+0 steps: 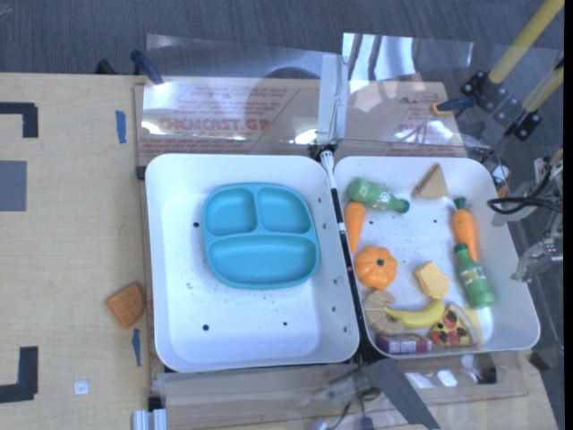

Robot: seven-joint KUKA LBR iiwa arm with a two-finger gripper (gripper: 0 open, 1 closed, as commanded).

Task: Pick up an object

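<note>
Two shallow white bins stand side by side on the desk (pixel 63 240).

1. Left bin (pixel 170 330): holds a blue divided plate (pixel 260 236), lying flat towards the far side of the bin.
2. Right bin (pixel 510 321): holds the candidate objects for pick-up.
   - Far side: a green bottle (pixel 377 195) lying on its side, and a tan wedge (pixel 431 184) to its right.
   - Left wall: an orange carrot (pixel 354 225), with an orange pumpkin (pixel 376 267) just near of it.
   - Right side: a second carrot (pixel 464 227), and a second green bottle (pixel 473 278) directly near of it.
   - Centre: a yellow block (pixel 432 280).
   - Near side: a banana (pixel 419 314), touching a pizza slice (pixel 455 327) on its right.
3. Desk, left of both bins: a small brown waffle piece (pixel 126 304), well apart from the bins.

Tool state: cannot be told from this view, neither how far it is open nor whether it has hold of anything. All listed objects rest in the bins or on the desk.
</note>
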